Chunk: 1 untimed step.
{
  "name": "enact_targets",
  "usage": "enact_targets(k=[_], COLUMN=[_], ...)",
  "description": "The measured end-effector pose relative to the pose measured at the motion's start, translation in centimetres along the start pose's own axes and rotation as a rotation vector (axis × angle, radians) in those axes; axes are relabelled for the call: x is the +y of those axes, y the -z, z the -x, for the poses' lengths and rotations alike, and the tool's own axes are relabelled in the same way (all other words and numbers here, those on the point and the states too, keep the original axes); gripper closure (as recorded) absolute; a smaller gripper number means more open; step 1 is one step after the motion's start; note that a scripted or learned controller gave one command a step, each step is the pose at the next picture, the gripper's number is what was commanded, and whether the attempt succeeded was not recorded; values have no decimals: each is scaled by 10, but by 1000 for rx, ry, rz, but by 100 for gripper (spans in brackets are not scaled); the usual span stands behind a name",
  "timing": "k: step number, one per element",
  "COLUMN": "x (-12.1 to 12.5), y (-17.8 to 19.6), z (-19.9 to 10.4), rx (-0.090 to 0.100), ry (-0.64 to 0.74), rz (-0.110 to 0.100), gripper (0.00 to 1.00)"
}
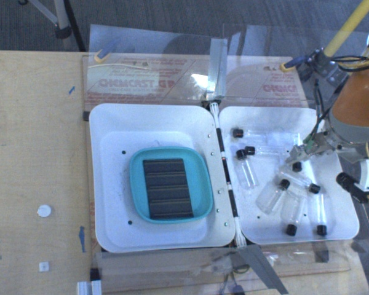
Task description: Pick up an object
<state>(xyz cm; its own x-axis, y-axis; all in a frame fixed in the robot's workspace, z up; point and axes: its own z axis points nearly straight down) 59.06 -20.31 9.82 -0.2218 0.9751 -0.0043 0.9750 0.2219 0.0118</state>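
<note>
The camera view shows the gripper [302, 147] lowered over the upper right part of the right bin [350, 226], at the end of the grey arm with its orange band [357, 100]. Whether the fingers are spread or closed cannot be told, as the wrist and cabling hide them, and nothing can be seen held between them.

Directly beneath and just left of the tip, a clear vial with a black cap [293, 169] is seen, its cap pointing up toward the gripper and its body running down and to the left. It is judged the nearest candidate for the pick; the long axis lies on a diagonal, so a grasp across the body would be called for. Further vials are scattered close by: one near the bin's centre [272, 195], a pair standing lower [291, 217] [320, 214], and two toward the left side [246, 165] [237, 133]. Several lie touching or nearly so, so a neighbour could be nudged.

The left bin [104, 183] holds a teal tray with a dark ribbed insert [169, 186], well apart from the arm. Both bins rest on a pale wooden bench [31, 134], with clear sheeting [147, 78] behind them.
</note>
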Motion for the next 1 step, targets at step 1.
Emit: enact_targets(k=[1], x=[55], y=[92], z=[-59], rx=[2], ry=[-38], rz=[-9], gripper=[100])
